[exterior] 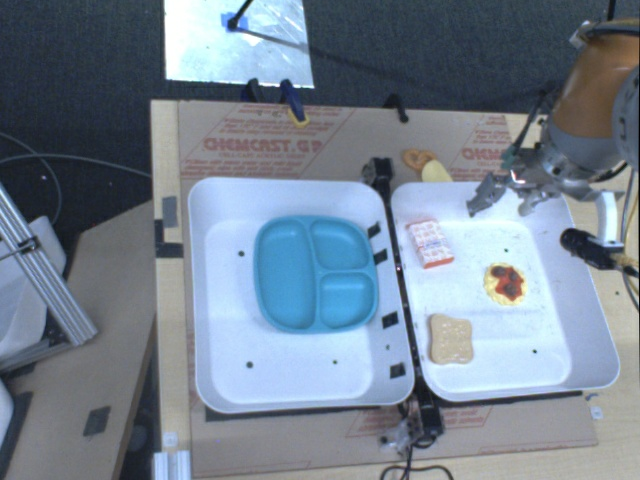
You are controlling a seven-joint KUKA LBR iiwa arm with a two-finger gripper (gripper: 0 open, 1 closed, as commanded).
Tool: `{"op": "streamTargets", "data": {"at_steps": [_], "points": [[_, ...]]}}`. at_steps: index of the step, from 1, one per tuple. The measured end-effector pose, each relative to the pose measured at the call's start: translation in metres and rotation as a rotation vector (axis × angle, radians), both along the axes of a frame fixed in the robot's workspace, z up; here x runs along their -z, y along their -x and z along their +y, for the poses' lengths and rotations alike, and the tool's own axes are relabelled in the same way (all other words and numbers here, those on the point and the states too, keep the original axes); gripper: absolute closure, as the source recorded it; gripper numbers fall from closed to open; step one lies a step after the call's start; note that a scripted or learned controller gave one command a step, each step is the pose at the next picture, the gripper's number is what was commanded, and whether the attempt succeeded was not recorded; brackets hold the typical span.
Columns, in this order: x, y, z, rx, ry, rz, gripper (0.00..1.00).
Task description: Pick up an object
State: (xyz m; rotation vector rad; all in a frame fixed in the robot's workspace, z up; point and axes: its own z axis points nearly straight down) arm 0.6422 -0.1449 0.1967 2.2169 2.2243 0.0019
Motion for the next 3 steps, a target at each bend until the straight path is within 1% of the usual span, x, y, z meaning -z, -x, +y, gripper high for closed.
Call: {"op": "streamTargets", "data": {"at_steps": [1,2,3], "points": [[0.085,0.07,-0.023,0.007,-0.001,0.011,0.0],[0.107,0.072,-0.033,0.0,0.004,-0.014,0.0],[0.097,0.072,-0.034,0.001,0.007,-0.015,1.0]]}}
